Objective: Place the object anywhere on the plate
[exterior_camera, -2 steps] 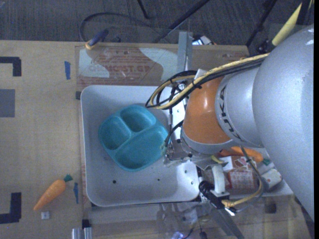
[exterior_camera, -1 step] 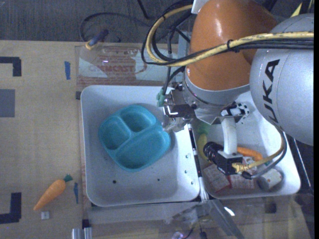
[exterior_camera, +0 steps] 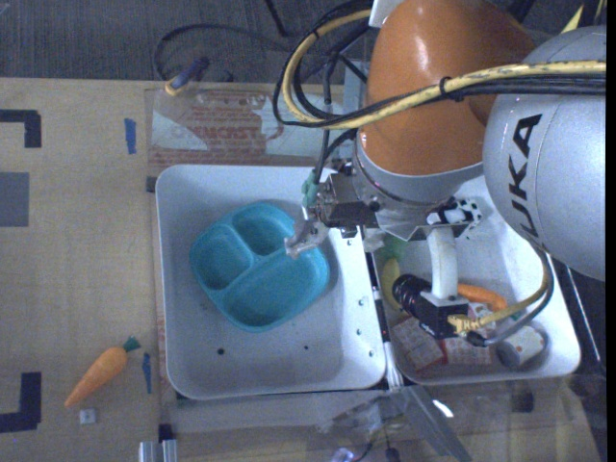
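A teal plate (exterior_camera: 252, 268) with three compartments lies in the left white bin (exterior_camera: 192, 354), toward its upper middle. My gripper (exterior_camera: 308, 237) hangs from the orange-banded wrist over the plate's right rim, near the wall between the two bins. The wrist hides most of the gripper from above. A small green bit (exterior_camera: 308, 192) shows beside the gripper's upper left; I cannot tell what it is. Whether anything is held is hidden.
The right bin (exterior_camera: 563, 359) holds a yellow banana-like piece (exterior_camera: 389, 279), an orange carrot (exterior_camera: 481, 296), a black-and-white toy (exterior_camera: 464, 210), a printed box (exterior_camera: 423, 343) and a grey item (exterior_camera: 515, 351). A toy carrot (exterior_camera: 96, 374) lies on the bench left of the bins.
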Tool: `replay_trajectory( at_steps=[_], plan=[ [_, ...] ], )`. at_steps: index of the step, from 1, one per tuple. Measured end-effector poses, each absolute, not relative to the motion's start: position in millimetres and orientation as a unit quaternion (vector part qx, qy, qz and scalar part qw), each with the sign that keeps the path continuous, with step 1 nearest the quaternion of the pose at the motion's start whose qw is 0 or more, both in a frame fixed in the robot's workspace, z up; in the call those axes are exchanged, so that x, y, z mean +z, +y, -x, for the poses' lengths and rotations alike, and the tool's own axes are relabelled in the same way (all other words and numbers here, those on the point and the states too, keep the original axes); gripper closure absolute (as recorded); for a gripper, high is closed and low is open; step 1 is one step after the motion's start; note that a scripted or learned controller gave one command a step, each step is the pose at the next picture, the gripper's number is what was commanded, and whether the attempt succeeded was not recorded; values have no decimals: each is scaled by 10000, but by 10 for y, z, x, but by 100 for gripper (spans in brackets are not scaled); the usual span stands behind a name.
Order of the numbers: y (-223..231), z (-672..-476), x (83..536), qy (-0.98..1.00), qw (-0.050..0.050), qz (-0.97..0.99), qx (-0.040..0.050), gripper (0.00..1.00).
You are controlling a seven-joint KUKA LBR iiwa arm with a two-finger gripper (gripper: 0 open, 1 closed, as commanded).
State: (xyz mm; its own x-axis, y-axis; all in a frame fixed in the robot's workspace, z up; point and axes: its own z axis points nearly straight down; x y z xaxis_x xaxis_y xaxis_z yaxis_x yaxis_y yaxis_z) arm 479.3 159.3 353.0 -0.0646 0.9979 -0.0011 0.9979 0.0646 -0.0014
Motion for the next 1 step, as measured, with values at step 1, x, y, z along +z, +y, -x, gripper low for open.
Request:
replay_trajectory(
  at_steps=[1],
  plan=[
    [1609, -4797, 3628, -7307, -7, 6827, 10, 100]
  ],
)
